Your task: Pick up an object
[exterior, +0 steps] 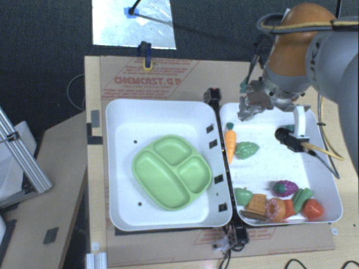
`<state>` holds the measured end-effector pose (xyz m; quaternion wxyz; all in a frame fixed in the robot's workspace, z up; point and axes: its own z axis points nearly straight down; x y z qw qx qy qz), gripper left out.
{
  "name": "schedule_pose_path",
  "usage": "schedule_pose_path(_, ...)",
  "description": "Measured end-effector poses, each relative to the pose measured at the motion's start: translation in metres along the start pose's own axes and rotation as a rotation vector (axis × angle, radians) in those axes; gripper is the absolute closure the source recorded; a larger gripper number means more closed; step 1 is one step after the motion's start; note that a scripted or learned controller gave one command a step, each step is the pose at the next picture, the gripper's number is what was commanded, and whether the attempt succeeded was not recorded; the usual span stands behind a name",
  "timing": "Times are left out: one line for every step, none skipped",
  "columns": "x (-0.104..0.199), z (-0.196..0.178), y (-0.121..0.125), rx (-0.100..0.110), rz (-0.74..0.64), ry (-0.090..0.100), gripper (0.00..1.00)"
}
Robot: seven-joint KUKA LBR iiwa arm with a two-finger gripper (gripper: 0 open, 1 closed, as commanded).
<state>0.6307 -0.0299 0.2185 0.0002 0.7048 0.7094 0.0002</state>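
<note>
One two-finger gripper [247, 112], finger state impossible to tell, hovering at right bin's far edge; small orange plastic carrot [230, 139] lying just below-left, long axis running toward camera

Both white bins [168, 108] look like smooth moulded plastic with a soft sheen. The green divided plate [171, 172] is glossy plastic too. At lower right the toy foods [277, 203] shine like plastic. The tabletop [162, 77] reads as matt brown cardboard, printed. Upper left, a crinkled foil-like sheet [134, 15] glints.
</note>
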Motion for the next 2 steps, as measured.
schedule_pose_path(-0.008, -0.009, -0.001, -0.002, 0.005, 0.000, 1.00)
schedule_pose_path(0.008, 0.001, -0.009, 0.000, 0.001, 0.000, 1.00)
